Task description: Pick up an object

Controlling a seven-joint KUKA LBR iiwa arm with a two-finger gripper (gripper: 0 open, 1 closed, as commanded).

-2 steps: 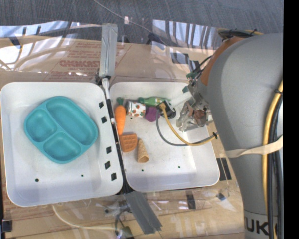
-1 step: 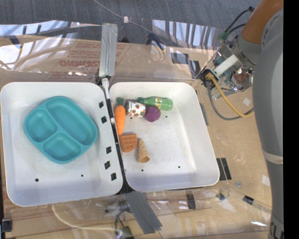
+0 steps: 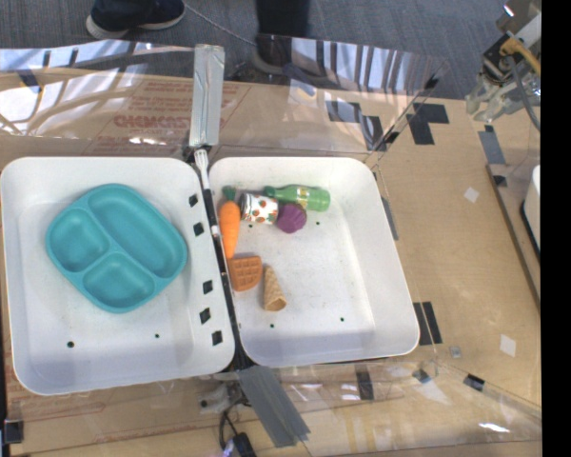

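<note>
The right bin (image 3: pixel 362 284) holds several toy foods grouped near its far left corner. A green bottle (image 3: pixel 301 196) lies on its side at the back. A purple round piece (image 3: pixel 291 218) touches it from the front. Beside that lies a small white can with spots (image 3: pixel 256 208). An orange carrot (image 3: pixel 229 228) lies along the bin's left wall. In front of the carrot sit a brown waffle piece (image 3: pixel 246 272) and a tan cone (image 3: pixel 272 288), close together.
The left bin (image 3: pixel 29 341) holds a teal divided plate (image 3: pixel 117 246). A clear plastic sheet stands behind the bins. Metal hardware with a yellow cable (image 3: pixel 509 60) sits at the far right, off the bench. A person's feet (image 3: pixel 133 8) show at the top.
</note>
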